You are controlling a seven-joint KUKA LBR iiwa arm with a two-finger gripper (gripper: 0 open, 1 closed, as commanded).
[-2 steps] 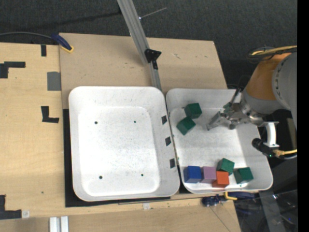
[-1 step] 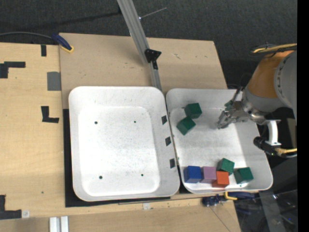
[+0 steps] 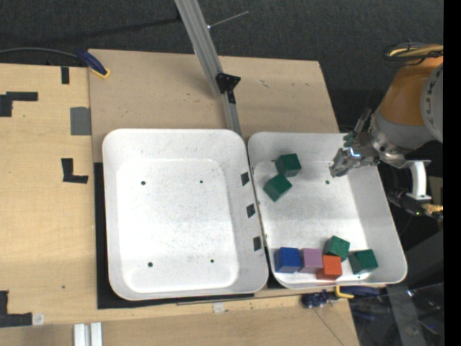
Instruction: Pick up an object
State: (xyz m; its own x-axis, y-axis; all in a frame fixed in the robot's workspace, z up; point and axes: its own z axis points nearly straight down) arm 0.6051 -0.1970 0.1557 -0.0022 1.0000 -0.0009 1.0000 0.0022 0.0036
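Note:
My gripper hangs over the far right part of the right bin, coming in from the right edge. Nothing shows between its tips. Two green blocks lie left of it: one near the bin's far side and another just below that. Along the near edge sit a blue block, a lilac block, an orange block and two more green blocks, packed close together. All blocks are apart from the gripper.
The left bin stands beside the right one, with black clips along their shared rim. A grey metal bar slants down from the top to the bins' far edge. The wooden bench stretches to the left.

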